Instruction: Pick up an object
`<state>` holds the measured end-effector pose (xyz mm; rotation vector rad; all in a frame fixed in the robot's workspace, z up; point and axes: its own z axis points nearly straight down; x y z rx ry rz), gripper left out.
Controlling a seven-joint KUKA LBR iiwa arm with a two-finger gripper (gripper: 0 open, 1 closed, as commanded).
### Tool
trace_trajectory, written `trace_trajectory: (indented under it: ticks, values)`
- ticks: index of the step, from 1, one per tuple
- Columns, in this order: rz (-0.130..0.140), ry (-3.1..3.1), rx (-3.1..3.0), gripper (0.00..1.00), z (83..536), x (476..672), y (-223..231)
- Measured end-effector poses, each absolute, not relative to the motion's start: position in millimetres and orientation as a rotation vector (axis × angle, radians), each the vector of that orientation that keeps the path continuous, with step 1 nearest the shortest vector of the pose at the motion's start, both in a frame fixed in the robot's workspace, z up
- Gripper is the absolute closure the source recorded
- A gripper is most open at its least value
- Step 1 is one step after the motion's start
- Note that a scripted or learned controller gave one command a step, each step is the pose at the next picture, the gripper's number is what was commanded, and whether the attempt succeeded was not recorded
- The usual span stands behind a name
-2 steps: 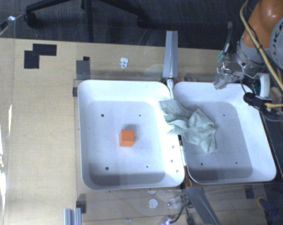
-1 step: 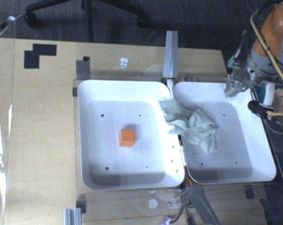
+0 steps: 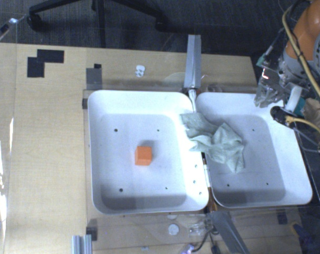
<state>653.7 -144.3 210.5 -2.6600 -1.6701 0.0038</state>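
An orange cube (image 3: 143, 155) sits near the middle of the left bin (image 3: 104, 194). A crumpled pale green cloth (image 3: 215, 142) lies across the divider between the two bins, mostly in the right bin (image 3: 279, 189). My gripper (image 3: 265, 97) hangs at the far right, above the back right corner of the right bin, well away from both the cloth and the cube. Nothing shows between its fingers.
A grey metal post (image 3: 193, 62) stands behind the seam between the bins. Yellow and black cables (image 3: 298, 121) loop around the arm at the right edge. Black tape marks (image 3: 43, 61) lie on the wooden bench at the back left.
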Motion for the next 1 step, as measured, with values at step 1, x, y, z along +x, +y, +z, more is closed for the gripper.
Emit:
trace_trajectory:
  ticks: [1]
  values:
    - [0.003,-1.92,-2.484,1.0,205.1,602.6,-101.6]
